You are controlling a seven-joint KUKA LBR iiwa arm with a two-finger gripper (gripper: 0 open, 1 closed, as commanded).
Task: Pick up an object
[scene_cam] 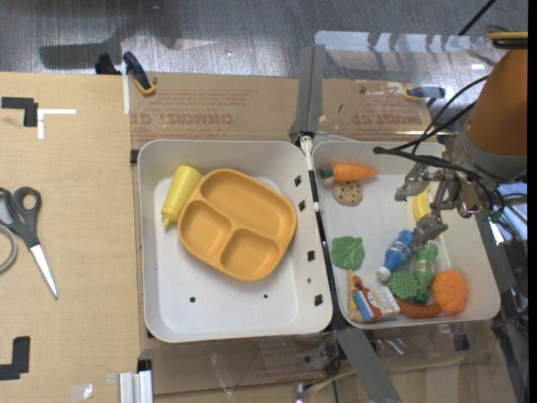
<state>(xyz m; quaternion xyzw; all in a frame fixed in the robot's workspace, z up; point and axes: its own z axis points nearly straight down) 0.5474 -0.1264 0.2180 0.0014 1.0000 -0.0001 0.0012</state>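
1. Toys crowd the near end of the right bin (369, 162): a blue bottle (398, 251), a green leaf piece (347, 251), a broccoli-like piece (408, 285), an orange lumpy piece (450, 290), a small printed carton (369, 301) and a green-tinted bottle (424, 262).
2. Farther back in the same bin lie a carrot (353, 172) and, just beside it, a round cookie (346, 193); a yellow piece (420, 207) sits partly hidden under the arm's hardware.
3. The gripper (431, 224) hangs over the right bin, just above the blue bottle and the green-tinted bottle, with the yellow piece right beside it.
4. Whether its tips touch anything, or how the jaws stand, cannot be told; nothing is visibly held between them.
5. The carrot and cookie lie well apart from the gripper, toward the wall between the bins.
6. The left bin (168, 309) holds an orange divided plate (232, 222) with a yellow bottle (179, 194) touching its far-left rim.
7. Scissors (29, 229) lie on the bench at the far left.
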